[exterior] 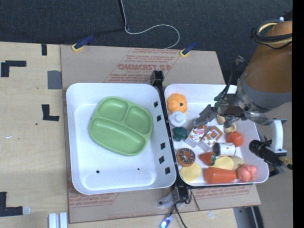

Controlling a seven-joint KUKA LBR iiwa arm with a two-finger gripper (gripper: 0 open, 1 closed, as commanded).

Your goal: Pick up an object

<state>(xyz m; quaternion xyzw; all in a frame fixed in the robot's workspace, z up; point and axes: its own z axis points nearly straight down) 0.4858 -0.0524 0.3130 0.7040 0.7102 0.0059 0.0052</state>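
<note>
On the left of the desk (28, 127), the left bin (78, 175) holds a green divided plate (121, 125) lying flat, well apart from any other thing. It is wide and shallow, a poor choice for a two-finger grab.

Across the dividing rims, the right bin (209, 90) is crowded. Near its left wall, from far to near, sit a small orange pumpkin (176, 101), a white bottle (177, 118), a dark green piece (179, 134), a brown doughnut (185, 156) and a yellow piece (190, 173). Just right of these lie two small patterned packets (205, 135); nearer the front are a long orange-red piece (220, 175) and a pink piece (246, 172), and a red tomato-like piece (234, 138) sits beside the packets.

The tool (214, 114) hangs over the middle of this bin, just above the packets, its dark fingers spread partly apart with nothing visibly between them. The arm (268, 70) comes in from the right.

The step in hand looks like choosing and closing on a target. The packets directly beneath are the likeliest pick, but they lie flat and touch each other, so the fingers could slide over them or catch both. It would do better to come straight down with one finger at each side of a single packet's narrow width, or to shift left to the pumpkin, which stands free and offers rounded sides. Descending slowly should avoid shoving neighbours into the gap.
</note>
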